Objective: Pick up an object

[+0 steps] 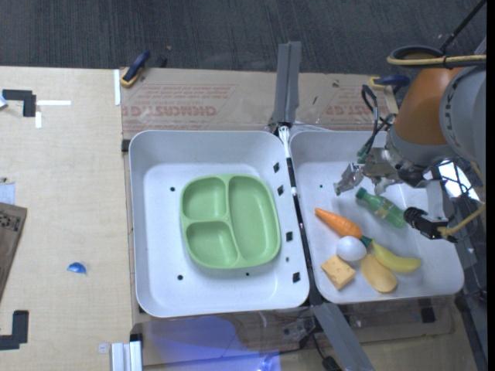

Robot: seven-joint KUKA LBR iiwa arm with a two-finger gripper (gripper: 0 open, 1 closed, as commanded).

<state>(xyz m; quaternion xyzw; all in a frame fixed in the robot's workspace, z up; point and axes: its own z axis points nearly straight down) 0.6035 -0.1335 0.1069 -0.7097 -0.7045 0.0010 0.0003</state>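
Observation:
My gripper (pixel 363 181) hangs over the back of the right bin (pixel 317 172), fingers spread open with nothing between them. Just below and to the right of it a green bottle (pixel 382 208) lies on the bin floor, its cap end close under the fingertips. Towards the front of the same bin lie an orange carrot (pixel 338 222), a white egg (pixel 350 248), a yellow cheese wedge (pixel 338 272), a banana (pixel 396 258) and an orange-yellow piece (pixel 379 276). The arm's orange band (pixel 421 107) rises above the gripper.
The left bin (pixel 151 207) holds a green divided plate (pixel 230 221). A grey divider post (pixel 287 83) stands between the bins at the back. Cables (pixel 452 215) loop beside the arm at the right bin's far side.

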